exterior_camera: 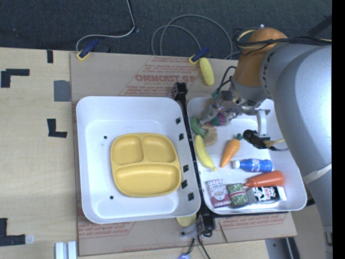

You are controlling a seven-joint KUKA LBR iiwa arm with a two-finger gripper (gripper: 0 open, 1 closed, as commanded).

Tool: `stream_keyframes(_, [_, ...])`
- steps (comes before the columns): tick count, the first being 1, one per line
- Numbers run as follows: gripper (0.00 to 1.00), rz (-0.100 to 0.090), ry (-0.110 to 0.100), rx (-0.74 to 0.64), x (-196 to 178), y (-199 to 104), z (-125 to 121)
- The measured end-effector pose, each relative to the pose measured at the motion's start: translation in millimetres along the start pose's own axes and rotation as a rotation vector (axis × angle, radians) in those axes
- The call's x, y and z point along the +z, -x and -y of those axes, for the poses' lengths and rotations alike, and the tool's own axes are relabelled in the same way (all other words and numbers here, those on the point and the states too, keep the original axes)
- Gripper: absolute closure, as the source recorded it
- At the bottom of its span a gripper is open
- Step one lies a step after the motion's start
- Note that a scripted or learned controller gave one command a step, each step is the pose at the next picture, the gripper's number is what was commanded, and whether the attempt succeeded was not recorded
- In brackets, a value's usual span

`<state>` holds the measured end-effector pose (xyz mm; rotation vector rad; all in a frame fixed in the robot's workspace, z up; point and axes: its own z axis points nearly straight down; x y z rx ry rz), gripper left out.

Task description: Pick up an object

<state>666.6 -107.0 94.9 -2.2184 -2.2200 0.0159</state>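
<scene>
The arm [291, 80] reached in over the right bin [294, 196], and the pincer [215, 112] was down at that bin's upper left corner, among a small jumble of green and tan bits [204, 124]. Whether it was spread or pressed together, I could not tell; the wrist blocked the view.

A clean pick there looked to need one single item lined up, not the whole jumble. The banana [203, 152] lay just below, along the bin's left wall. The carrot [230, 150] sat apart to its right, the easier target in my judgement, with free room on both sides.

Lower down were the blue bottle [252, 165], the red bottle [264, 179] and 2 small packets [226, 193].

The yellow tray [145, 163] sat in the left bin [89, 117]. The jumble itself was too blurred to name.
</scene>
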Motion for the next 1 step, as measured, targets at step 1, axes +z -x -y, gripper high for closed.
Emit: stream_keyframes(1, [1.0,-0.007,0.01,-0.003,-94.1,-43.2,61.8])
